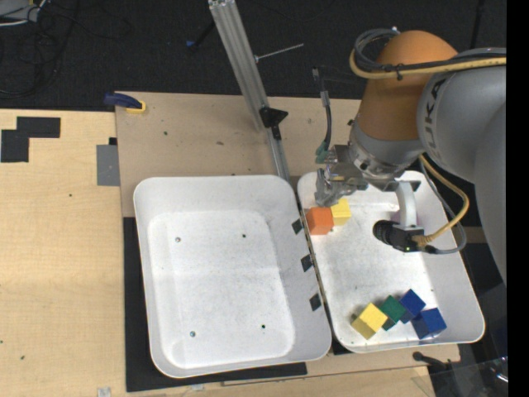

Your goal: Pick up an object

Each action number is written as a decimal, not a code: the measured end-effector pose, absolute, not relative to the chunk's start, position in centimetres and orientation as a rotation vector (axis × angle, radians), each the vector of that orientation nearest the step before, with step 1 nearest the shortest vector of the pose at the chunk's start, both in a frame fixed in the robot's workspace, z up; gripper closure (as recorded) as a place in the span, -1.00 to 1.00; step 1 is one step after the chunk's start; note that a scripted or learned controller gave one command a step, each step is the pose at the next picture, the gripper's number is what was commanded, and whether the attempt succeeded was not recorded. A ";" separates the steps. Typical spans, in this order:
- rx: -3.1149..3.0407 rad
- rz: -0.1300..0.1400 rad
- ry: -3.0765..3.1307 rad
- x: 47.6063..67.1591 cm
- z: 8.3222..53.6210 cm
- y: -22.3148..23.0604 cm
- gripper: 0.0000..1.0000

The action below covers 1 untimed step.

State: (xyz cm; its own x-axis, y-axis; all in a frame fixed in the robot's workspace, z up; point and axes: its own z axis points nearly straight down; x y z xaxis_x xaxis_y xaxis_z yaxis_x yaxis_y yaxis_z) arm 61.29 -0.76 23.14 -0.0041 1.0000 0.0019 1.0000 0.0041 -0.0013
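Here I have the gripper (333, 190) just above the orange block (320, 220) — aligning a grasp; I cannot tell its opening.

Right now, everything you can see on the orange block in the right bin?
The orange block is a small matte cube, looks solid, sitting flat near the right bin's upper-left corner, close to the wall by the other bin. A small yellow block abuts its right side. The gripper is just above it; the block isn't seen between the fingers.
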 end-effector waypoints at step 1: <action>-2.214 0.001 -2.225 61.1 23.6 4.3 1.00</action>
